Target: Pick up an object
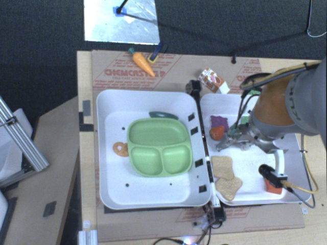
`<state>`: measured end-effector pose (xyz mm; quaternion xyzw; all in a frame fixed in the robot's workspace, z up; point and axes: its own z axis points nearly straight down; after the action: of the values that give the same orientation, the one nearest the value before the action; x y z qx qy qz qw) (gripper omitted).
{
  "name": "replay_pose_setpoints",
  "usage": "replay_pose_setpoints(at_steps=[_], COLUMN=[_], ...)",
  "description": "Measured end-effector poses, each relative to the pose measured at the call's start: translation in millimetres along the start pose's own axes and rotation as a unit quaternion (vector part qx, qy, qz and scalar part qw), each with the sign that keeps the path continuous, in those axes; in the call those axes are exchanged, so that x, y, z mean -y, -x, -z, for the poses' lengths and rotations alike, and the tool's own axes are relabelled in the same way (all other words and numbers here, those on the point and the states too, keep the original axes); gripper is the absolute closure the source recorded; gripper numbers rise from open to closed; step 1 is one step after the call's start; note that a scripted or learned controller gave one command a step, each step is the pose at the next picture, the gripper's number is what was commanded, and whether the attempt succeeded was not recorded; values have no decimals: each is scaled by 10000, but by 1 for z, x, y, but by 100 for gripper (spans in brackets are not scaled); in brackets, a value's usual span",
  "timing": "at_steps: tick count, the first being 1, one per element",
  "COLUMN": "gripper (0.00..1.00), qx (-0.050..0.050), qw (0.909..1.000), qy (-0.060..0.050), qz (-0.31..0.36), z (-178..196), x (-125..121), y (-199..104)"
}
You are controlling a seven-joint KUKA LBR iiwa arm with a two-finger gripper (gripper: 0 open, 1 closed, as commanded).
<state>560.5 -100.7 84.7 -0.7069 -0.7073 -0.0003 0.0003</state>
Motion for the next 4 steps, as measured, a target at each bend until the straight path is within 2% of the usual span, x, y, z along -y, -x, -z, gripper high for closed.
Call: replay_pose_setpoints(at_steps=[1, 2, 3, 4], gripper=[100, 100, 100, 100], qx=[1, 5, 8, 6], qw=[10000, 10000, 10000, 10000], qy=[8, 13, 24, 20], qz=[4, 17, 19, 20], z=[10, 68, 119, 141], x=[-1, 1, -10, -11], y=[0, -8, -6, -6])
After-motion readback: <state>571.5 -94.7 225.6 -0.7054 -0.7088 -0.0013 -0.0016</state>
